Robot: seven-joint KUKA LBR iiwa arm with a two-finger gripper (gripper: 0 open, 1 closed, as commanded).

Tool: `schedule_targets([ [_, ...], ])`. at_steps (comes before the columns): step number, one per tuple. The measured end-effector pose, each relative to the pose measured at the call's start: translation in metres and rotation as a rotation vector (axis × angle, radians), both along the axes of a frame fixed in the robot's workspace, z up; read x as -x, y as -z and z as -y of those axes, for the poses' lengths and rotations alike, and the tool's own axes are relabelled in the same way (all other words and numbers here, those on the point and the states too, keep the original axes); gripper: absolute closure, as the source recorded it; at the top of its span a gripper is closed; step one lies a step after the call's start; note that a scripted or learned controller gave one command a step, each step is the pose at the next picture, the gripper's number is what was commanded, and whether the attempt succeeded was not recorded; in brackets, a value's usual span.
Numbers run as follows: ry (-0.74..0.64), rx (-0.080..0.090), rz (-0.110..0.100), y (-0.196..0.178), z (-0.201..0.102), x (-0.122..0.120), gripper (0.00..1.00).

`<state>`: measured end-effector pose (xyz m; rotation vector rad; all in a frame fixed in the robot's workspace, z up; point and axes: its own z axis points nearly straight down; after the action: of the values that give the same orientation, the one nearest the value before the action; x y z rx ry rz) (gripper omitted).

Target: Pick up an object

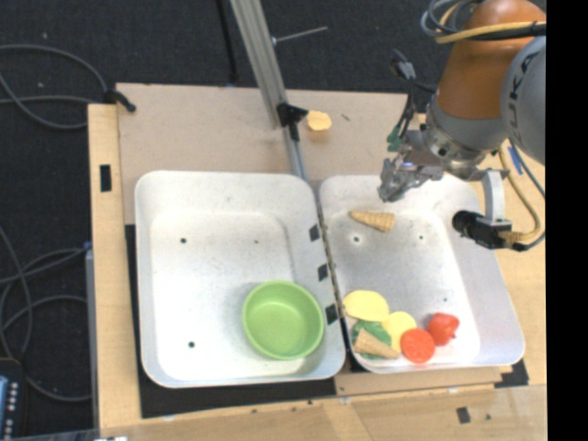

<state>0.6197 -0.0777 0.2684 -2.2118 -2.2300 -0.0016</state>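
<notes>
My gripper (393,186) hangs over the far edge of the right bin (478,274), fingers pointing down and close together with nothing seen between them. A tan cone-shaped piece (373,219) lies on the bin floor just below and left of the fingertips, apart from them. At the right bin's near edge sits a cluster: a yellow piece (366,304), a smaller yellow piece (401,324), a tan and green wedge (372,341), and two red pieces (418,345) (444,327).
A green bowl (282,319) rests in the left bin (184,274) near its front right corner. A small yellow piece (319,121) lies on the bench behind the bins. A slanted metal post (266,72) rises between the bins.
</notes>
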Motion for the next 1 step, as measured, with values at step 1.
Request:
schedule_targets([
  [1,0.0,0.0,0.002,-0.0059,-0.0523,-0.0058,1.0],
])
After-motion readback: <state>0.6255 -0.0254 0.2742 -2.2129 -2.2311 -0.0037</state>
